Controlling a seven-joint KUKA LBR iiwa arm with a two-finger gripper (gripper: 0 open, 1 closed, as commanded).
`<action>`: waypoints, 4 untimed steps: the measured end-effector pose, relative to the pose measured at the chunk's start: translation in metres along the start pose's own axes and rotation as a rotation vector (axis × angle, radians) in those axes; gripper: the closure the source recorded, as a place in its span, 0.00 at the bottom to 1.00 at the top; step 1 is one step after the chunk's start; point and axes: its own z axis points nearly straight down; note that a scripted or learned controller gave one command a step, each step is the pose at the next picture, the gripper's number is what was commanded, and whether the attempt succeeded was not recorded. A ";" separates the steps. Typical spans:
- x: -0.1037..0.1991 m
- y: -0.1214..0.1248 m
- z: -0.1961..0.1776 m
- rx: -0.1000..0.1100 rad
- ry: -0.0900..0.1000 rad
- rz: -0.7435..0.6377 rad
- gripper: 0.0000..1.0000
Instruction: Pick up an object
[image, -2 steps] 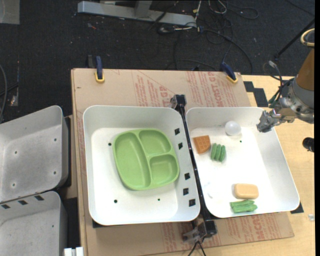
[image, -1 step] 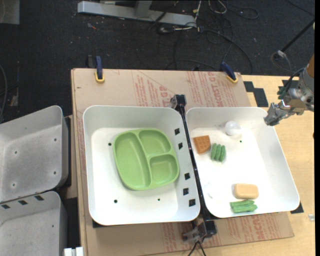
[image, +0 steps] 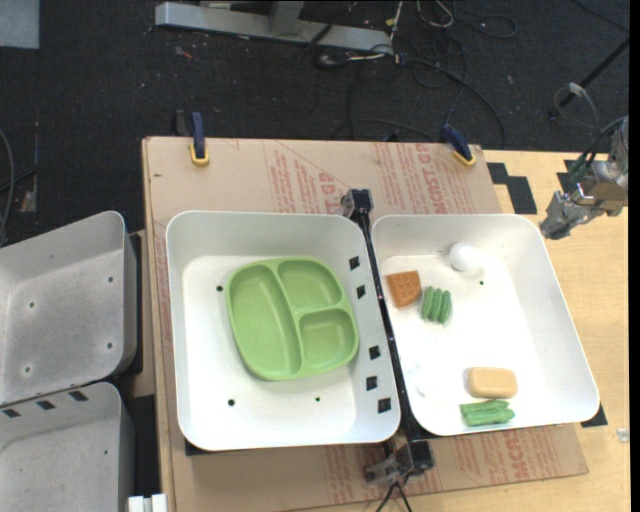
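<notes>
The end effector hangs at the far right, outside the right bin and just beyond its upper right rim, over the bare wooden surface; whether it is spread or pressed together cannot be told at this size. Nothing sits between its tips. Inside the right bin the things are loosely scattered: a white ball near the back wall, an orange waffle-like piece close to the left wall with a dark green ridged piece just beside it, and toward the front a tan block touching or nearly touching a green bean-like piece, which lies close against the front rim. The middle and right side of that bin's floor are bare (the widest free stretch in it). The left bin holds a green divided plate, roughly centred and tilted slightly in plan, with a band of white floor around it on all sides. The two bins meet along a dark clamped seam.
</notes>
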 end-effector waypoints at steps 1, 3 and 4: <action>0.056 -0.014 0.000 0.006 0.003 -0.003 1.00; 0.168 -0.047 0.029 0.006 0.003 -0.004 1.00; 0.217 -0.047 0.033 0.005 0.004 -0.005 1.00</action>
